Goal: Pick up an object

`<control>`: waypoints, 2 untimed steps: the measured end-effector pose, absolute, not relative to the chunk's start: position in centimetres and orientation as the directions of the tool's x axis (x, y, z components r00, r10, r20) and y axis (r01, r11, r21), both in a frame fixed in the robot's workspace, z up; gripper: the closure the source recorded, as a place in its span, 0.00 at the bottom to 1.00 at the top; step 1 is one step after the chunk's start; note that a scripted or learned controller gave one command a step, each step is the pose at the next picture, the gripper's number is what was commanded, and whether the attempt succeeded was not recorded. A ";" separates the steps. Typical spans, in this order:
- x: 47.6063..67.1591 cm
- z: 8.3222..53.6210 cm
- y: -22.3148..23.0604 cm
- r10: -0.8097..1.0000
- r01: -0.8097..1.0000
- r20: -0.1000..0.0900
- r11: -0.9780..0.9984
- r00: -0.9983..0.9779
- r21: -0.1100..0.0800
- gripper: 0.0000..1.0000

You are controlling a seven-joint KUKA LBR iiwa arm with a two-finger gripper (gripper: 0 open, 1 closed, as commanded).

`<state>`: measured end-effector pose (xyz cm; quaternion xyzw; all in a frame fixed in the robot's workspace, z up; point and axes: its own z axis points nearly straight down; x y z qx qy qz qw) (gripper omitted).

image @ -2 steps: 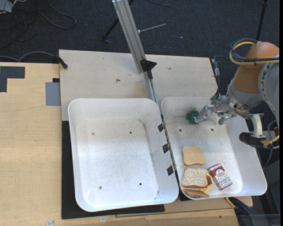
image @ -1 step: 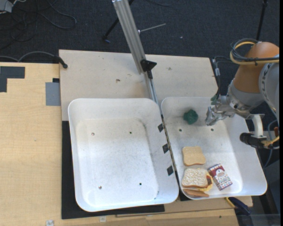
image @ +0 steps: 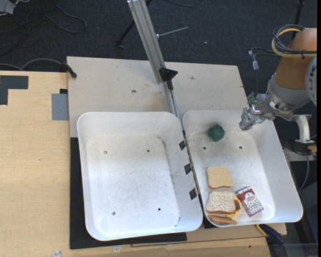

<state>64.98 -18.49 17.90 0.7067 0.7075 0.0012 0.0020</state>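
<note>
Camera view: green ball (image: 216, 132) lies just left of the jaws (image: 247, 121); their state can't be told.

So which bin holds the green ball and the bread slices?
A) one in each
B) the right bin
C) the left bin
B: the green ball and the bread slices both lie in the right bin, on the arm's side of the divider.
</note>
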 end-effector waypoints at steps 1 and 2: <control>64.4 23.4 -19.2 1.000 1.000 -0.002 0.000 0.000 0.004 1.00; 64.4 24.7 -19.2 1.000 1.000 0.000 0.002 -0.002 0.001 1.00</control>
